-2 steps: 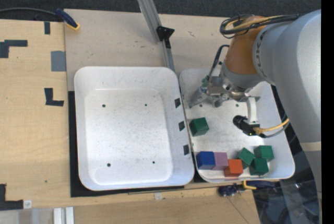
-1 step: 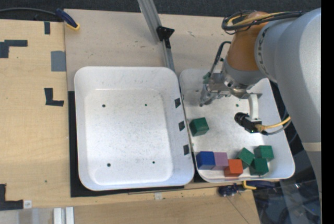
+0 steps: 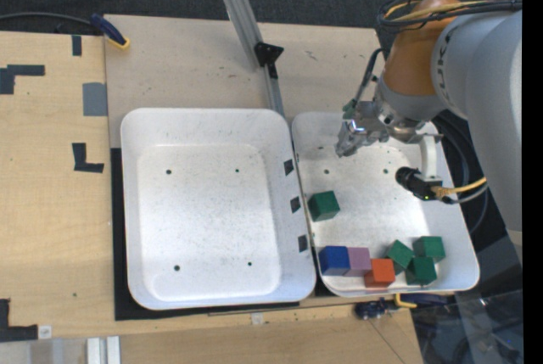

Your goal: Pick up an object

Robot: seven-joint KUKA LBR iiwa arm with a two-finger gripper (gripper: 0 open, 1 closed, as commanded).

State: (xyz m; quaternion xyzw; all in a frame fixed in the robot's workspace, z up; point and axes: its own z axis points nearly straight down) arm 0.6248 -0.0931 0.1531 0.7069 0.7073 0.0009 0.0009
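Landmark: the right-hand shallow white plastic bin. Along its near rim sits a cluster of small cubes: a blue block, a lilac block, an orange block and three dark green blocks. Farther in, near the bin's left wall, a lone green cube stands apart from the cluster. At the bin's far end hangs the two-finger gripper of the grey, orange-banded arm; whether it is spread or closed cannot be told, and nothing is seen held. Judged step: approach, before any grasp. The lone cube lies nearer the viewer than the gripper and slightly leftward; the next move calls for travel over it, then descent.
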